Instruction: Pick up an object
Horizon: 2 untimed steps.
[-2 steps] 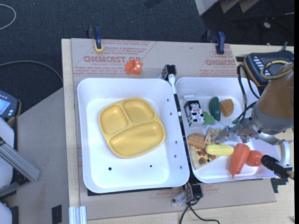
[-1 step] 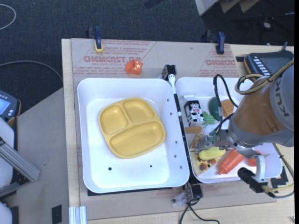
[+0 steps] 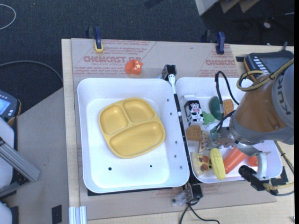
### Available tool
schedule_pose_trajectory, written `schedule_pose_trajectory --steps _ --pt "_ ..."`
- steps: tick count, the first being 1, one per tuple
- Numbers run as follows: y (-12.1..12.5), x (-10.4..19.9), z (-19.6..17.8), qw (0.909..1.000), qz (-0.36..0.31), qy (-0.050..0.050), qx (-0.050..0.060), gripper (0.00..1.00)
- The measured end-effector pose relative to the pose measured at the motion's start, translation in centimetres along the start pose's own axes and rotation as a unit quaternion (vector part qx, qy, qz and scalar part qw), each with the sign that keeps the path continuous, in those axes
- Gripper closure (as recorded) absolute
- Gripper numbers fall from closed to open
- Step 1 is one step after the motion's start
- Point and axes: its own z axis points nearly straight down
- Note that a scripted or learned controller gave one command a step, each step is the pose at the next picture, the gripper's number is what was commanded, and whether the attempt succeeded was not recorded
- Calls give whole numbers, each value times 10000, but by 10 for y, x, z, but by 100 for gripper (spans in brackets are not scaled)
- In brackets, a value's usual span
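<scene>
Where the bench carries its two white bins, red print on the brown board behind them reads "CHEMCAST GP" (image 3: 112, 59), and a fainter, partly hidden copy of the same print (image 3: 216, 61) sits behind the right bin. Taking the left bin (image 3: 88, 125) as the landmark: a yellow divided plate (image 3: 132, 126) with three compartments lies at its middle, tilted against the bin's edges. Just behind the left bin's far rim, on the board, rests a small orange-red toy (image 3: 134, 67). Two blue clamps (image 3: 97, 34) (image 3: 220, 39) grip the board's far edge, well behind the bin.

Touching the left bin's right side is the right bin (image 3: 196, 84), which holds the toys to be picked: a black-and-white toy cow (image 3: 195, 112) nearest the left bin, a brown piece (image 3: 193, 133) just in front of it, a yellow corn cob (image 3: 217, 163) and an orange carrot (image 3: 233, 158) towards the near rim, a flat speckled piece (image 3: 202, 162) beside the corn, and a dark green rounded toy (image 3: 216, 106) further back.

Over the far part of the right bin hangs the arm, grey with an orange band (image 3: 257, 107); part of the letters "KU" shows on its casing. The gripper (image 3: 216, 135) is down among the toys, and whether it is apart or closed on anything I cannot tell.
</scene>
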Motion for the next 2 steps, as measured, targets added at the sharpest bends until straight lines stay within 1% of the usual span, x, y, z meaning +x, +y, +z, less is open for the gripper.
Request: schedule_pose_trajectory --steps 1,2 --pt "113 69 -90 10000 -57 3 -7 100" --pt "66 54 -226 10000 -3 2 9 100"
